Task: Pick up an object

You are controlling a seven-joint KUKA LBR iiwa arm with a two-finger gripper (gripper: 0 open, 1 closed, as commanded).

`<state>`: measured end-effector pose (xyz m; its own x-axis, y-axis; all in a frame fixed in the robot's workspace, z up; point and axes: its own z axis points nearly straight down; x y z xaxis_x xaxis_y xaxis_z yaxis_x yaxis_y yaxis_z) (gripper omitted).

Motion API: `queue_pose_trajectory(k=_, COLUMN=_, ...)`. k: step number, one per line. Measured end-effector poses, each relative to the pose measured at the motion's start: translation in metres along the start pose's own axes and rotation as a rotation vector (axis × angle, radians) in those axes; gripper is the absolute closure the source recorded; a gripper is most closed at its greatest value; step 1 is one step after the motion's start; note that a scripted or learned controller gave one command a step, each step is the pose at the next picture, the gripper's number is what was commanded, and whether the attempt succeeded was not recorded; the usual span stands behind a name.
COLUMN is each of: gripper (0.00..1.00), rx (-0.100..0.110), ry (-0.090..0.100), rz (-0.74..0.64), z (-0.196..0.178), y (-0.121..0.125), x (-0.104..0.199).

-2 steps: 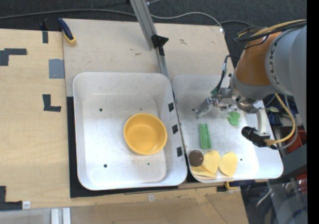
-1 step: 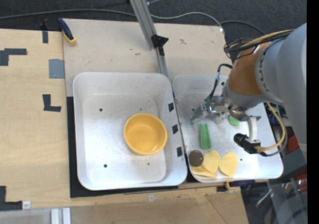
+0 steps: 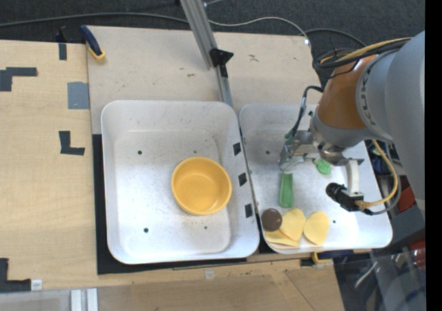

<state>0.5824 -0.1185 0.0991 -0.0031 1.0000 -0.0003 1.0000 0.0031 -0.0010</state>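
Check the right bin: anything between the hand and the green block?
Nothing visible. The hand sits just above the top end of the green block, with only bare bin floor between them. The brown ball and yellow pieces lie below the block, toward the right bin's near edge.

The arm (image 3: 387,95) was cut off by the right edge. Part of the right bin (image 3: 257,130) was hidden beneath it, as was most of a green piece (image 3: 322,166) beside the gripper (image 3: 291,154).
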Motion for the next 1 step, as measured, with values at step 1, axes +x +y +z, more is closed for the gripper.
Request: queue_pose_trajectory(k=1, gripper=1.00, rx=-0.005, ry=-0.001, rz=0.002, z=-0.0623, y=0.0000, x=-0.0044)
